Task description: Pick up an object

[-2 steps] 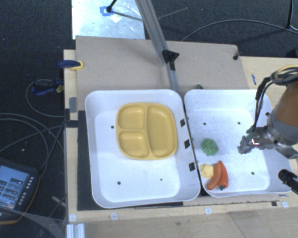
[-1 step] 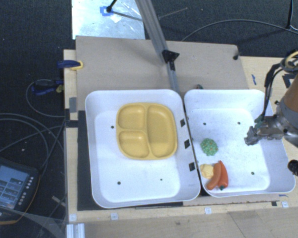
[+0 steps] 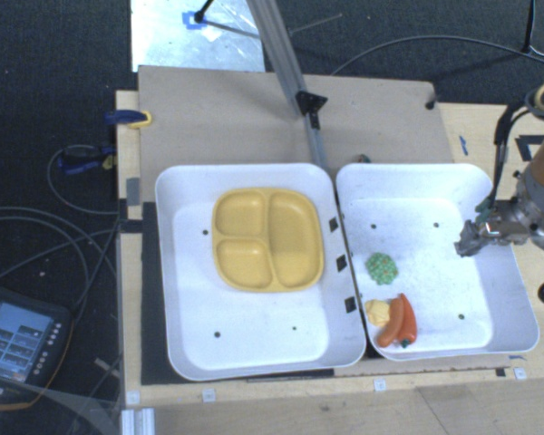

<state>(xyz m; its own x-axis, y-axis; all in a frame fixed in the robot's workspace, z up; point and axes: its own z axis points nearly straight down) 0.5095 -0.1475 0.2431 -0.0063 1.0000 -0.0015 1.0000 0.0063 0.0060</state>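
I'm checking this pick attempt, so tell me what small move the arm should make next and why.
Probably slide the tool leftward and toward the near edge of the right bin, stopping above the green item. The tool sits near the bin's right wall with nothing under it, while the green item lies apart from the orange and yellow pieces clustered by the near-left corner, so it looks easiest to reach.

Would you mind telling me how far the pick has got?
Nothing looks picked yet. The claw sits over the right bin's right side, apart from the items. The green toy, yellow piece and orange carrot-like toy lie in that bin. Reaching, grasping and lifting remain.
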